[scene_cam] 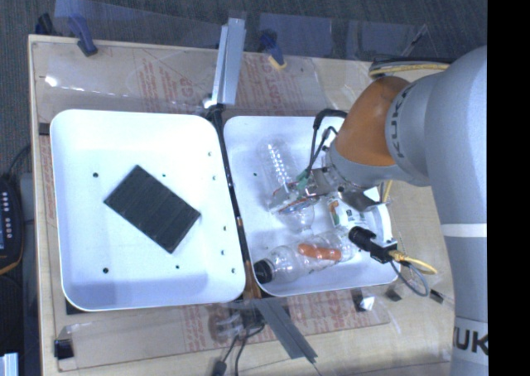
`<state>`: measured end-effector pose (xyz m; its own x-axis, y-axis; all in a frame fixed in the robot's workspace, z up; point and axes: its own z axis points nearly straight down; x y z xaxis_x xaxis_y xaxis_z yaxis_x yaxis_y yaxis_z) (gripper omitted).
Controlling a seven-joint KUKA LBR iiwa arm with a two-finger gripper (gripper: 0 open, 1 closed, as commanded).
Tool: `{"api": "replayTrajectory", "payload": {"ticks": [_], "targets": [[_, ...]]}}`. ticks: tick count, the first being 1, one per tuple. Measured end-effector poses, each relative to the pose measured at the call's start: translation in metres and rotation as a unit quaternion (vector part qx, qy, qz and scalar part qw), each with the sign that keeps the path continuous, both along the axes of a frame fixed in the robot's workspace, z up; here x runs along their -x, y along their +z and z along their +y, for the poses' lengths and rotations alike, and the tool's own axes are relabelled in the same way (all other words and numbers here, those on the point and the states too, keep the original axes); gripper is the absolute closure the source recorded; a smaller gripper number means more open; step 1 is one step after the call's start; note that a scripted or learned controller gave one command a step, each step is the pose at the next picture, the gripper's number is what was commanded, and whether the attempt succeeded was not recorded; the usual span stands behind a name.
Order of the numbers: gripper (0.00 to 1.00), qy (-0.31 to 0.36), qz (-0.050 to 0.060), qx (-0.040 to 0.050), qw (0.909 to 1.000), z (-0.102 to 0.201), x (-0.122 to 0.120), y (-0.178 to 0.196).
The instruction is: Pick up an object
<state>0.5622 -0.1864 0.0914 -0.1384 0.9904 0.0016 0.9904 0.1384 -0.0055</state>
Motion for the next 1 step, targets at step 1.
{"api": "replayTrajectory", "payload": {"ticks": [1], "targets": [[1.0,0.002,0.0,0.0007,1.0,-0.0004,-0.0006,0.0107]]}}
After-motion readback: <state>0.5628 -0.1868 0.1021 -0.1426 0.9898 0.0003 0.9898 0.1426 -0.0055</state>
